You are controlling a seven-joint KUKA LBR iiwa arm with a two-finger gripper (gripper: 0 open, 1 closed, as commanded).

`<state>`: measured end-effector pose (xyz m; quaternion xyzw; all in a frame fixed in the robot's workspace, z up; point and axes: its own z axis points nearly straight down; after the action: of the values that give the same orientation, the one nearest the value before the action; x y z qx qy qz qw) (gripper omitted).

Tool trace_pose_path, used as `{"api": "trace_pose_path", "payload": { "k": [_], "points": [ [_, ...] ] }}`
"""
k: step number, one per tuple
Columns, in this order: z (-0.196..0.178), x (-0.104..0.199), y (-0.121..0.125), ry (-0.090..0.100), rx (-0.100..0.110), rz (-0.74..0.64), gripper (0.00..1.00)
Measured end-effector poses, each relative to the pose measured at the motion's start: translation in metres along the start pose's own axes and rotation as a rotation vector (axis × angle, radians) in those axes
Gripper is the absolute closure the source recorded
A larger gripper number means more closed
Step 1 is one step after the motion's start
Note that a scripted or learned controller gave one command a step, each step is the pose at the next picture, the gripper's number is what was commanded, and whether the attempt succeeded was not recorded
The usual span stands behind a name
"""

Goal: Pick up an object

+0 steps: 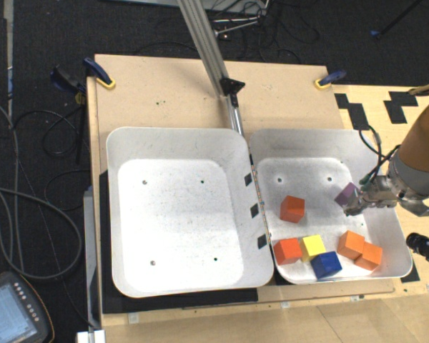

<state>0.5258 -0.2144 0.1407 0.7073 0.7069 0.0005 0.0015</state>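
1. The desk (171, 91) bears two white bins: the left bin (129, 148) and the right bin (307, 148).
2. The arm (422, 156) enters at 3 o'clock over the right bin.
3. The gripper (357, 202) hangs at the right bin's 3 o'clock side; its fingers grip a small purple block (345, 194), tilted, just above the bin floor.
4. Toward 6 o'clock lie orange blocks (361, 249), a yellow block (313, 245) and a blue block (327, 264); another orange block (292, 209) sits mid-bin.

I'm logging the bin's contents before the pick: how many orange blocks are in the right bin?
4. One orange block sits alone mid-bin, one at the front beside the yellow block, and two touch near the front right corner. The arm may hide others.
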Motion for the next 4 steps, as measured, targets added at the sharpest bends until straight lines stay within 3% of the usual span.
{"api": "trace_pose_path", "payload": {
  "k": [1,2,4],
  "points": [
    [-0.064,0.0,0.0,-0.002,-0.004,-0.003,1.0],
    [-0.062,0.0,0.001,0.0,0.001,-0.003,1.0],
    [-0.054,0.111,0.032,0.003,0.002,-0.01,1.0]
  ]
}}
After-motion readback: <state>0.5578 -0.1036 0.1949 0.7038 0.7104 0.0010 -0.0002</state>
